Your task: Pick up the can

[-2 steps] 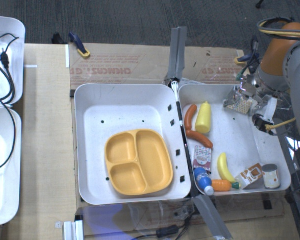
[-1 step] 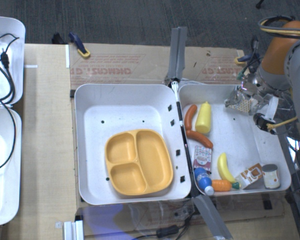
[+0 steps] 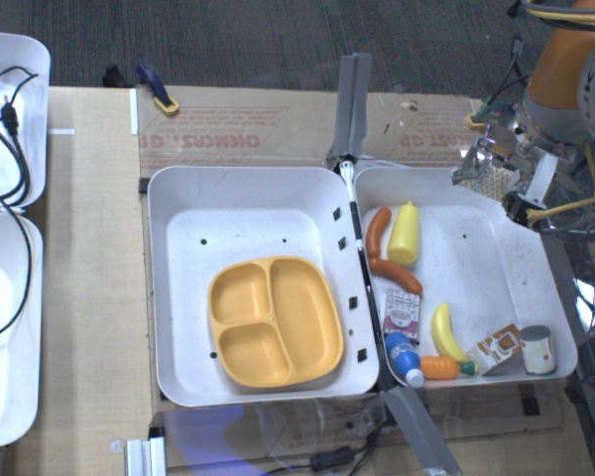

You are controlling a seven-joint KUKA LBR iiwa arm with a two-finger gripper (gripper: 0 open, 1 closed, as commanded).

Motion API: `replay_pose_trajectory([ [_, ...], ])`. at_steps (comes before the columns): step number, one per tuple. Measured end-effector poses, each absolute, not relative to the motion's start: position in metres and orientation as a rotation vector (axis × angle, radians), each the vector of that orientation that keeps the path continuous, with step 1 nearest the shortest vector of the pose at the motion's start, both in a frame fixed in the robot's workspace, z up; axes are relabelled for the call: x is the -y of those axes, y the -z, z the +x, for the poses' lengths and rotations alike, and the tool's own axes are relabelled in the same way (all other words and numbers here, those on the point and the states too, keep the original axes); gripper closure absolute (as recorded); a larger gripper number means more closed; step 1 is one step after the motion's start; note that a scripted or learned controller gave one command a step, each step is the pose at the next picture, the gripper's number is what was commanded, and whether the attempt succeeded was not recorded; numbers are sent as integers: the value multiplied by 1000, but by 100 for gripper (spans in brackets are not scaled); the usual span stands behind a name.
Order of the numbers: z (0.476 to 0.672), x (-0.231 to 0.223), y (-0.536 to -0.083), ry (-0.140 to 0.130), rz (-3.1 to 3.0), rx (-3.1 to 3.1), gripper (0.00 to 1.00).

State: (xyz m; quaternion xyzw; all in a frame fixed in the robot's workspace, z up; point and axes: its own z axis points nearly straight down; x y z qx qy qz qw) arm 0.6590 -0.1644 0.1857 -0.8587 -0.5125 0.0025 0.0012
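The can (image 3: 536, 349) is small and silver with a pale label. It stands upright in the near right corner of the right bin (image 3: 496, 266), touching a brown and white carton (image 3: 496, 348). My gripper (image 3: 490, 164) hangs over the far right rim of that bin, well behind the can and apart from it. The arm's orange band (image 3: 560, 67) shows above it at the view's top right. Nothing is seen between the gripper and the can but bare bin floor.
The right bin also holds two sausages (image 3: 377, 231) (image 3: 397, 274), a yellow bottle (image 3: 405, 233), a pink packet (image 3: 403, 312), a banana (image 3: 444, 331), a carrot (image 3: 438, 368) and a blue bottle (image 3: 405, 357). A yellow divided plate (image 3: 276, 320) lies in the left bin (image 3: 178, 266).
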Motion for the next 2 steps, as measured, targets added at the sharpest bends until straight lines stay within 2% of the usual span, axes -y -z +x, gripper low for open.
replay_pose_trajectory([
  [1,658,213,-152,-11,-2683,1625,100],
  [2,658,213,-157,-19,-2679,1627,100],
])
